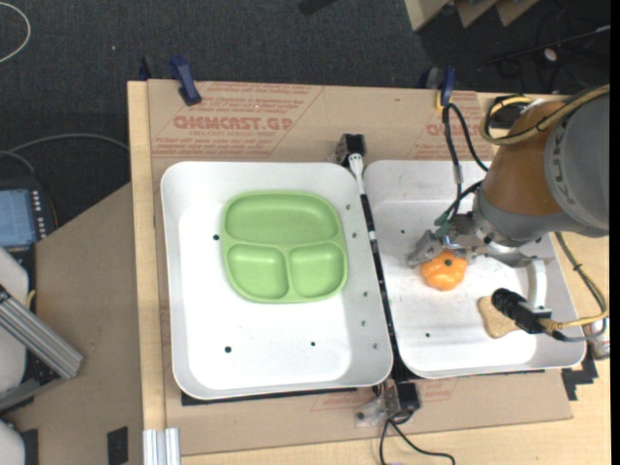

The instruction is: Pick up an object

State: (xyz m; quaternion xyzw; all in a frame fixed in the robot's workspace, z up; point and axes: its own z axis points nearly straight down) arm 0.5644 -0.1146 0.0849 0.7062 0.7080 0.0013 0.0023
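Hovering over the orange fruit (444, 275)

The claw (433, 251) sits right above it, near the middle of the right bin (426, 349); clenched or released, I cannot tell. Fruit seemingly unlifted; grasp and lift remain

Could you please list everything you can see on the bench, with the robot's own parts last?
left bin: 1, white, on the board
right bin: 1, white, beside the left bin
plate: 1, green, three compartments, in the left bin
fruit: 1, orange, in the right bin, right by the gripper
board: 1, brown with red print, under both bins
clamps: 2, blue, on the board's far edge, the second at
arm: 1, grey with orange band, reaching in from the right
gripper: 1, grey, low over the right bin
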